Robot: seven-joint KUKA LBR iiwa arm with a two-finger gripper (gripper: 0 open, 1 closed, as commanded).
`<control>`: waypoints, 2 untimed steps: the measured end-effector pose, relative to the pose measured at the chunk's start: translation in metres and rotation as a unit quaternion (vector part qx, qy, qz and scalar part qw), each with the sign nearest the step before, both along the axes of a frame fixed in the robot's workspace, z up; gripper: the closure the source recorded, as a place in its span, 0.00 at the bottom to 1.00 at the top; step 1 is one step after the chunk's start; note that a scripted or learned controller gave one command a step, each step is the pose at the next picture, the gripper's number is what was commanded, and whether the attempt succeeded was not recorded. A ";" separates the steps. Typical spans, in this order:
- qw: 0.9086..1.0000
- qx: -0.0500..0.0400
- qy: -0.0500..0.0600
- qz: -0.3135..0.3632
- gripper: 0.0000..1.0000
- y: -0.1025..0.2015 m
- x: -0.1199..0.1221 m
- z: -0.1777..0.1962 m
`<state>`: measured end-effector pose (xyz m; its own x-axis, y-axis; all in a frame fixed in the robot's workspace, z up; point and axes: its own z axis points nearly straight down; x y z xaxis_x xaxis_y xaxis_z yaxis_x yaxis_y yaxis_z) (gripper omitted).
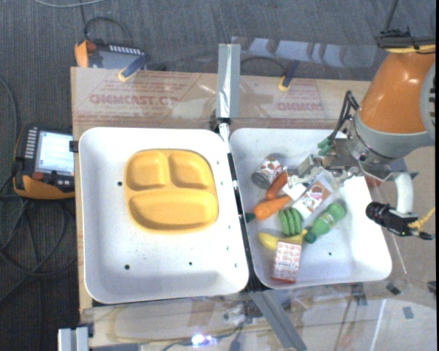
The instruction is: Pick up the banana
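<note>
Banana (272,239) sits low in the right bin (369,258), a short yellow curve lying just above the red-and-white carton (286,261) and tucked against the bottom of the green vegetable (292,222). It's crowded in there: a carrot (269,208) slants just above, a green bottle-shaped piece (325,222) lies to the right, and a small can (268,172) sits higher up. Over in the left bin (102,269), the yellow divided tray (173,191) rests alone, no part in this. Now the arm: the orange-banded wrist hangs over the bin's upper right corner, and the gripper (323,168) is down among the clutter near a small printed box (312,194), well up and to the right of the banana. Whether the claw is spread or clenched I cannot tell; the mechanism is a dark tangle from this angle, and nothing can be made out between it. So by my read this is the approach stage, nothing secured. The next move calls for a shift down and left across the pile, then a descent onto the banana's exposed middle, lined up across its narrow width, without snagging that carton or the green piece pressed alongside.
</note>
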<state>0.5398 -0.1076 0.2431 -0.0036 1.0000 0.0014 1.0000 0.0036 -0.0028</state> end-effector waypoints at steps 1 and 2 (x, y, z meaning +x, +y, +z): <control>1.000 0.000 0.000 -0.018 0.00 -0.009 0.051 -0.008; 0.999 -0.004 -0.016 0.041 0.00 -0.005 0.029 -0.122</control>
<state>0.5689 -0.1122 0.1214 -0.0857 0.9963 -0.0087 0.9959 0.0859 0.0287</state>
